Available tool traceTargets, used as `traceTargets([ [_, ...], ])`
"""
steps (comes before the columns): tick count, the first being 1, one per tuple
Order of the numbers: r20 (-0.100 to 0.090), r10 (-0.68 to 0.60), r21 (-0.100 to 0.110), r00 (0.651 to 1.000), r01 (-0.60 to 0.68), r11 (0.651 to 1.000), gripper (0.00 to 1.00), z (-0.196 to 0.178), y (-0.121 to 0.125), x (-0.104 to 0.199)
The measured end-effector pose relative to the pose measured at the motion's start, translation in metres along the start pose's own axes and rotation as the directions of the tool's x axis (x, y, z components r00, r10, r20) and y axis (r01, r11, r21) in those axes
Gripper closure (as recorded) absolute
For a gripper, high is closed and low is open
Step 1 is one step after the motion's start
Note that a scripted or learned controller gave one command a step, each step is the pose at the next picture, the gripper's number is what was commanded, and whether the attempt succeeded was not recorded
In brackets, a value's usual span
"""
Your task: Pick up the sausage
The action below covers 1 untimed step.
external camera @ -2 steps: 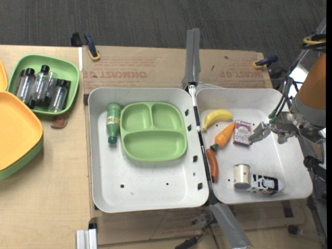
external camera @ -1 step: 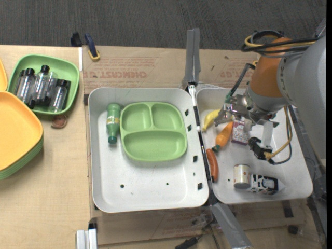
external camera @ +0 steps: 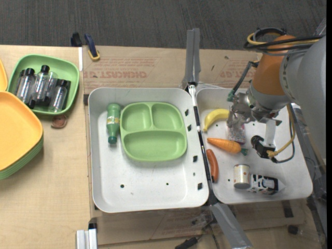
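While the sausage [external camera: 211, 165] lies untouched at the right bin's [external camera: 290, 191] left wall, approach is judged underway.
Carrot [external camera: 224, 145] sits just above it; gripper [external camera: 237, 126] is poised beyond (finger state cannot be told); a move down-left is needed.

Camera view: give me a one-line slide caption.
Gripper hovers over the right bin above the carrot; the sausage lies untouched by the divider.

One fixed overhead camera slants down on both bins [external camera: 98, 139].
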<state>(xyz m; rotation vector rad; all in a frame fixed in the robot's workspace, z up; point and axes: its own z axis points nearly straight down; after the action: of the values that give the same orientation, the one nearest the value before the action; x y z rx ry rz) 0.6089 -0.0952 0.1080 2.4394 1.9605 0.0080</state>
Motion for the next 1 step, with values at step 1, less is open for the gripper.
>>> traceTargets([
  [1, -0.007, -0.138, -0.008, 0.990, 0.138, 0.990, 1.00, 0.0068, -0.0121, -0.0165],
])
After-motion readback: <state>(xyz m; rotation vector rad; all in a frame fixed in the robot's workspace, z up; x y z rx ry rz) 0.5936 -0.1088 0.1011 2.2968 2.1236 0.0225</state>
